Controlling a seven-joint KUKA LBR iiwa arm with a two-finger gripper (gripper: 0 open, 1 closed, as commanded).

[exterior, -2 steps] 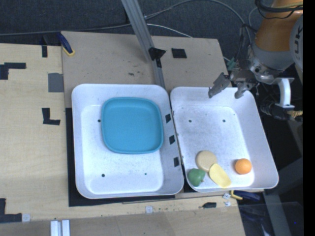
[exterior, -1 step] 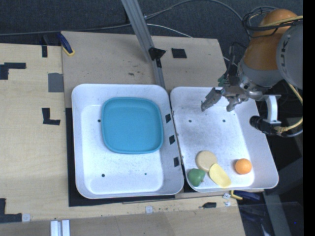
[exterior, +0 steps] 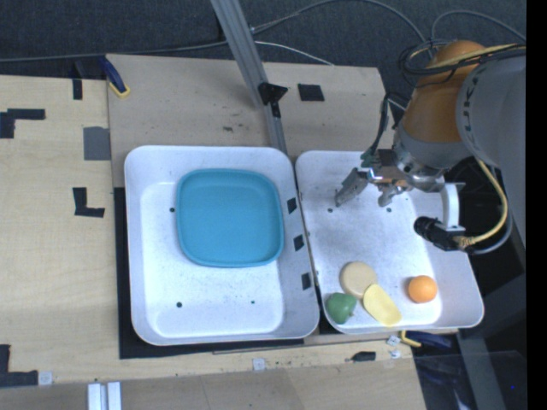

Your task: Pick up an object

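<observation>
Left of the metal-fingered gripper (exterior: 369, 189), a smooth matt turquoise square plastic plate (exterior: 229, 217) lies in a glossy speckled shallow white plastic bin (exterior: 145, 254). The pale wooden counter (exterior: 51, 254) looks matt and scuffed.

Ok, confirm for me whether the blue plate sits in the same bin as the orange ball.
No: the blue plate lies in the left bin, the orange ball in the right bin.
</observation>
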